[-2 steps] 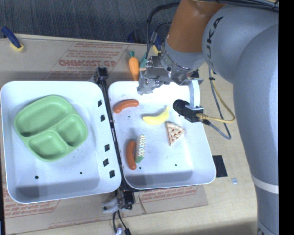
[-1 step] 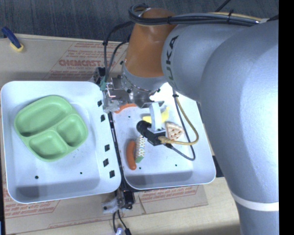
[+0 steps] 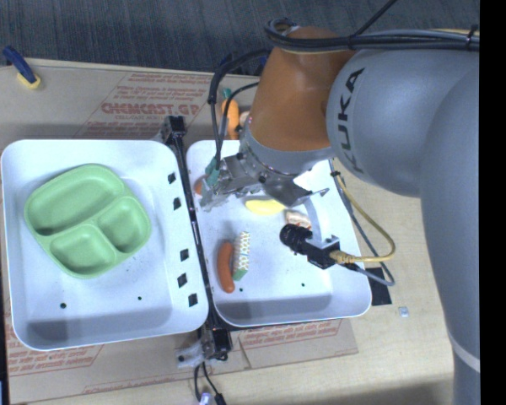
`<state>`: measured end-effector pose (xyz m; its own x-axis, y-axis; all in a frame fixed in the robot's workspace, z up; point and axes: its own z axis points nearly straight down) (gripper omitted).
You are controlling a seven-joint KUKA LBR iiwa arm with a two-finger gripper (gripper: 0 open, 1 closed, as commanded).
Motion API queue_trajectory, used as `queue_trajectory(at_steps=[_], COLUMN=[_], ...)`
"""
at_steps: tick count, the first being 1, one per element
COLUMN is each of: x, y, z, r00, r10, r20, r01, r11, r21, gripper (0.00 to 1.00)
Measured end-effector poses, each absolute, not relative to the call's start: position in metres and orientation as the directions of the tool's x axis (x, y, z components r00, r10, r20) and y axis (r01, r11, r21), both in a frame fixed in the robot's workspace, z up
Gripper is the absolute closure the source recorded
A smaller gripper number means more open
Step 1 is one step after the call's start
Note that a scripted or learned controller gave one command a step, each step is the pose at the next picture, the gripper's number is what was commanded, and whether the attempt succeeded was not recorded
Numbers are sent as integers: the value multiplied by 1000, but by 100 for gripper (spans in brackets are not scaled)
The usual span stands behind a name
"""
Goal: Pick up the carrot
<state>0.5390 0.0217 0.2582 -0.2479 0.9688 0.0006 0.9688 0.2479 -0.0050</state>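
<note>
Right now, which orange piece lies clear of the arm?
The orange piece near the right bin's front, beside a pale ribbed piece; the other orange piece peeks out behind the arm.

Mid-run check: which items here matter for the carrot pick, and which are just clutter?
For the job:
- carrot, lying in the right bin
- gripper, low over that bin's upper left

Lying about:
- green divided plate in the left bin
- yellow piece
- corn cob beside the carrot
- orange piece behind the arm
</note>
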Motion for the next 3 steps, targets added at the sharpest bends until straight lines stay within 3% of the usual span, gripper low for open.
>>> queue_trajectory(at_steps=[1,2,3], x=[550,581,557], y=[-19,48,-18], z=[276,277,317], r00=[-578,-414,-750], r10=[816,910,662], r20=[-1,-1,-3], r01=[816,910,662], r11=[578,414,750], r21=[-1,-2,0], gripper=[100,100,100])
